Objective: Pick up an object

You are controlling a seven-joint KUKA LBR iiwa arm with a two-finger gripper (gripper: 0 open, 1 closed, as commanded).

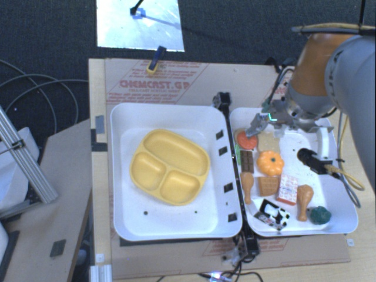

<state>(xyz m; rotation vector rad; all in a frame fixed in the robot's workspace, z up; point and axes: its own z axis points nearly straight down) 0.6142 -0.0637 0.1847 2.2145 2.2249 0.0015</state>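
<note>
The jaws (257, 124) hang over a flat red round piece (246, 140) in the right shallow white plastic bin (346, 216); their grip cannot be told. A glossy orange pumpkin (271, 163) sits nearby.

Two shallow white bins, the left bin (126, 216) and the right bin (346, 213). One yellow divided tray (170, 166). One orange pumpkin (271, 163). Two drumsticks, one (304, 200) beside another (248, 185). One waffle (268, 185). One teal lump (320, 215). One black-and-white patterned piece (271, 212).
</note>
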